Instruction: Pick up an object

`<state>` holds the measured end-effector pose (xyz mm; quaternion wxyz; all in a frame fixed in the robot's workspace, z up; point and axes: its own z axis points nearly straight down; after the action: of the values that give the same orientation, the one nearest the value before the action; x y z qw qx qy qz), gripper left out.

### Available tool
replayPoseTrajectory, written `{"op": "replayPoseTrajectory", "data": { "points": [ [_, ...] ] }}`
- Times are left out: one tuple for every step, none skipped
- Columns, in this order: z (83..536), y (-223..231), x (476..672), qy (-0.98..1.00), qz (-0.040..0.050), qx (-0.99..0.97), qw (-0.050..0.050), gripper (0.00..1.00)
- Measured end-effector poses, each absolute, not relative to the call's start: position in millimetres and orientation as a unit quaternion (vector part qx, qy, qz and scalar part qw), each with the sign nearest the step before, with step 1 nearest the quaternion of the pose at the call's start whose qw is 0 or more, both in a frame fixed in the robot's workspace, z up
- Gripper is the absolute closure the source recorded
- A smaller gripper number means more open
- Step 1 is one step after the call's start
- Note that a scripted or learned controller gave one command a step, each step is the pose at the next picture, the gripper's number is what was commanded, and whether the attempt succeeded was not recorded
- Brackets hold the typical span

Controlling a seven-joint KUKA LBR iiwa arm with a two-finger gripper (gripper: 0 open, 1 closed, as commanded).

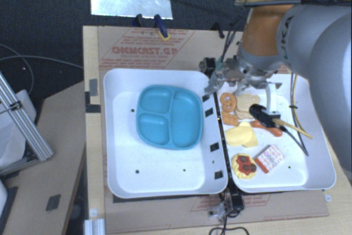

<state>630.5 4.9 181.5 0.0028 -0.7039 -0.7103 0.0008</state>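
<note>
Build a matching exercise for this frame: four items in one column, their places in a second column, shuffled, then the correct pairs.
Items:
1. blue divided plate
2. small pizza
3. red and white packet
4. ring-shaped snack

Places:
A. near corner of the right bin, beside the divider
B. middle of the left bin
C. far part of the right bin, just below the arm's wrist
D. right bin, just right of the small pizza

Pairs: 1-B, 2-A, 3-D, 4-C
</note>
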Motion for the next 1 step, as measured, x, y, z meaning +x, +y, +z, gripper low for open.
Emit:
{"op": "replayPoseTrajectory", "data": {
  "points": [
    [184.1, 49.7, 572.0, -0.710, 0.0008, -0.705, 0.002, 0.00]
  ]
}}
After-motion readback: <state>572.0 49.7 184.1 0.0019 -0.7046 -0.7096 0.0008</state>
